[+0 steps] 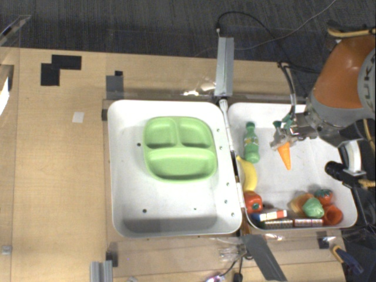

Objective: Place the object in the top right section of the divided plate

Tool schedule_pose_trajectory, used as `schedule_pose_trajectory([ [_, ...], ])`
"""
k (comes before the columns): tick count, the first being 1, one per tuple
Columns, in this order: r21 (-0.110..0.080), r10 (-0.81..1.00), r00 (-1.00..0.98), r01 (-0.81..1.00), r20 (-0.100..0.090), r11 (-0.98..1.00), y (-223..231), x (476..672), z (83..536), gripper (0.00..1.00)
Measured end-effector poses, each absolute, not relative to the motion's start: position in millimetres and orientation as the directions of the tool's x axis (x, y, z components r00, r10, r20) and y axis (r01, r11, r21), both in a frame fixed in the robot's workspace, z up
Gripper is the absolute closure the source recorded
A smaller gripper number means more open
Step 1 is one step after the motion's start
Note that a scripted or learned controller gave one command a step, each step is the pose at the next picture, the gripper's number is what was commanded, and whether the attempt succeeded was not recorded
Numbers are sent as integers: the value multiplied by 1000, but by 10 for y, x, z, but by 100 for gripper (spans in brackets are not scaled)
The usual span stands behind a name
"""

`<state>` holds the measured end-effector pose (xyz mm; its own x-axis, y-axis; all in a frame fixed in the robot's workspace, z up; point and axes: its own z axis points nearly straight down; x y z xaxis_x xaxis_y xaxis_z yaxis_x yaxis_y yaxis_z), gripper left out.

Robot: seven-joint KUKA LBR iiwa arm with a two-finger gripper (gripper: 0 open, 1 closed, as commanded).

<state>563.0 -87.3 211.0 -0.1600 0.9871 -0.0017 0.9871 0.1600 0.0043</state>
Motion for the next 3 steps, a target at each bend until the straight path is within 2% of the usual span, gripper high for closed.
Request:
schedule_pose_trajectory([
  [1, 5, 952, -307, 952, -3, 307, -1124, 5637, 2171, 100],
  [2, 5, 904, -428, 904, -3, 428, -550, 6272, 2227, 100],
  [3, 6, 796, -605, 796, -4, 605, -253, 6702, 1864, 100],
])
